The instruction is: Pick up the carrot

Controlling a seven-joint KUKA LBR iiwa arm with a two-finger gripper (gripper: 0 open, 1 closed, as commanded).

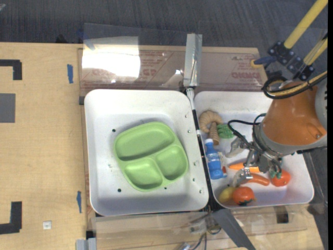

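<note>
We find the carrot (244, 166) in the right bin (304, 194), near its front half. It is an orange piece with its long axis running roughly left to right across the view, slightly tilted; the left end points toward the blue bottle (213, 160), and the right end disappears under the gripper (253, 166). We cannot tell which end is the tip.

The gripper hangs directly over the carrot, its metal fingers pointing down around the orange piece (the wrist hides much of this). We cannot tell how far the fingers are spread, or whether they actually have the carrot between them.

Right bin contents, as we read them:
- blue bottle lying along the left wall, long axis front to back
- a tan, ring-shaped thing (209, 120) toward the back left corner
- a small green item (225, 131) just beside the tan ring
- a second orange piece (258, 179) just in front of the gripper, curved, with a red-orange rounded item (281, 178) at its right end
- a tomato-like red ball (242, 194) at the front edge, touching a yellowish fruit (227, 194) on its left

Left bin (99, 139): one green divided plate (151, 155) with three compartments, set diagonally near the middle. We see nothing in its compartments.

The two bins sit side by side, touching along a shared edge.
</note>
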